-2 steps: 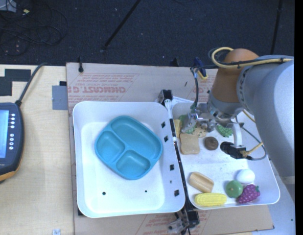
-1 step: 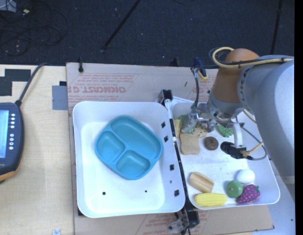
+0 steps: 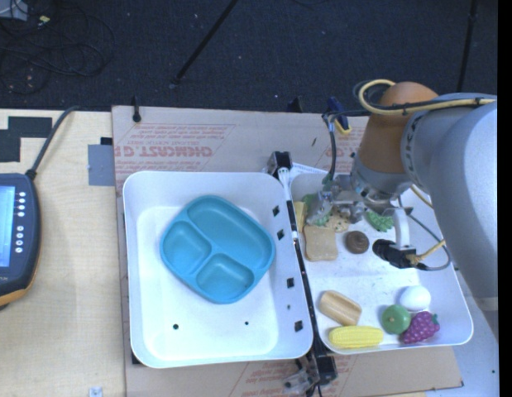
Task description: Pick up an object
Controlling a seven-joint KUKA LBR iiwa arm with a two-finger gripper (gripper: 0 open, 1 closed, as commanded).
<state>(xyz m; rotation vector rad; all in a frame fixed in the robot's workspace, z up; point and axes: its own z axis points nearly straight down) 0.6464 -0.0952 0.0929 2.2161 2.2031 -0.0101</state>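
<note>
My gripper (image 3: 334,208) is down in the far left part of the right bin (image 3: 452,303), under the grey arm with its orange band (image 3: 386,143). It hangs just above a tan toast slice (image 3: 320,243) and some green leafy pieces (image 3: 378,219). Beside the toast lies a small brown round piece (image 3: 356,241). Along the near side of the bin lie a bread roll (image 3: 339,308), a yellow corn cob (image 3: 356,337), a green apple (image 3: 394,318), a white egg (image 3: 416,297) and purple grapes (image 3: 420,327). I see nothing clearly held.
A blue divided plate (image 3: 217,247) lies in the left bin (image 3: 156,337). A black cable end (image 3: 392,253) hangs from the arm over the right bin. A handheld pendant (image 3: 7,230) sits on the bench at far left.
</note>
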